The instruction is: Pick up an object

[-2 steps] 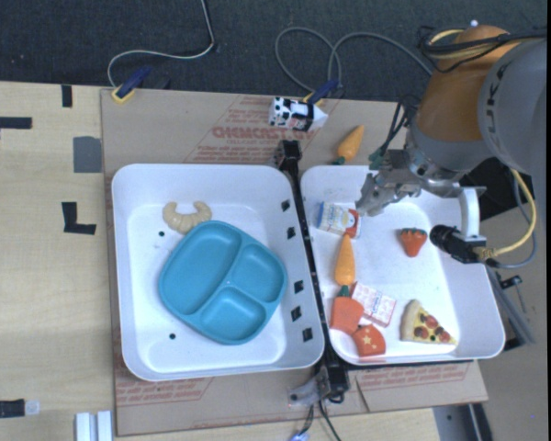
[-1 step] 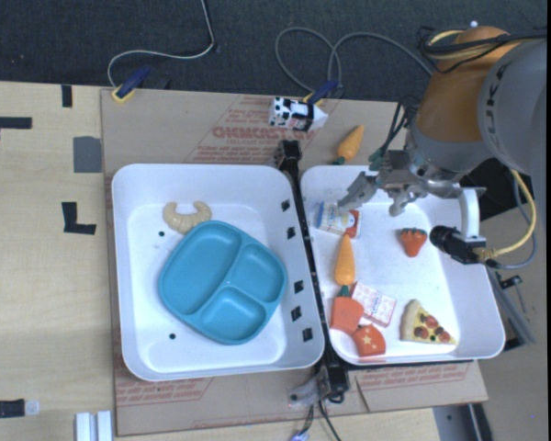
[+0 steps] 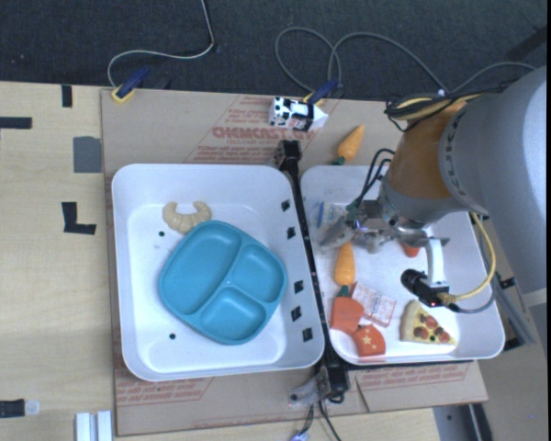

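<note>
My gripper (image 3: 351, 231) hangs low over the upper left part of the right bin (image 3: 482, 338), below the orange band (image 3: 422, 159) of the arm. Just under it lies a small orange carrot-like piece (image 3: 345, 263). Further toward the front of that bin are a red block (image 3: 346, 314), a red and orange piece (image 3: 369, 341), a white packet with red print (image 3: 376, 303) and a toy pizza slice (image 3: 426, 325). The gripper's body hides what is directly beneath it.
The left bin (image 3: 133, 338) holds a blue divided plate (image 3: 222, 280) and a tan croissant (image 3: 185, 214). Behind the bins on the cardboard lie an orange carrot (image 3: 350, 141) and a black-and-white cube (image 3: 292, 113). Cables trail along the arm's wrist (image 3: 473, 292).
</note>
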Controlling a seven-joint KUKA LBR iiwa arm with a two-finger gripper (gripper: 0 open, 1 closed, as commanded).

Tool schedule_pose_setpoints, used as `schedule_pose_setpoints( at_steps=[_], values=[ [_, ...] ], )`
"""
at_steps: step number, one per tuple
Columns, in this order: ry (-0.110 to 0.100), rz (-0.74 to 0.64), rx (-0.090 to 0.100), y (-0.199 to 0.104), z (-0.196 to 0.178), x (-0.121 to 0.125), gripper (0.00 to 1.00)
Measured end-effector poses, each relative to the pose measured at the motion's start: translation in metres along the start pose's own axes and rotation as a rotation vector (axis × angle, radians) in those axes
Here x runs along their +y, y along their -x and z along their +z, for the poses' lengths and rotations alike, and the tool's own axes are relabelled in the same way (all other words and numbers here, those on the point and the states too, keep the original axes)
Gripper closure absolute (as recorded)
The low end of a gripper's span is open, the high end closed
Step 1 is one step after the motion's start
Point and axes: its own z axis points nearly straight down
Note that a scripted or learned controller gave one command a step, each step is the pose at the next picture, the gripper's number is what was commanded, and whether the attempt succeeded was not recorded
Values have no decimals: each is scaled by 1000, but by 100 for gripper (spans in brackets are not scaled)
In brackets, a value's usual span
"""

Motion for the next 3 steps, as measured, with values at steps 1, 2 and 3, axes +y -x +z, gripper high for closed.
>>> schedule_pose_setpoints(
  at_steps=[1, 2, 3],
  values=[
    [2, -1, -3, 1, -10, 0, 100],
    [-2, -2, 1, -72, -98, -1, 100],
    [-3, -1, 1, -72, -98, -1, 0]
  ],
)
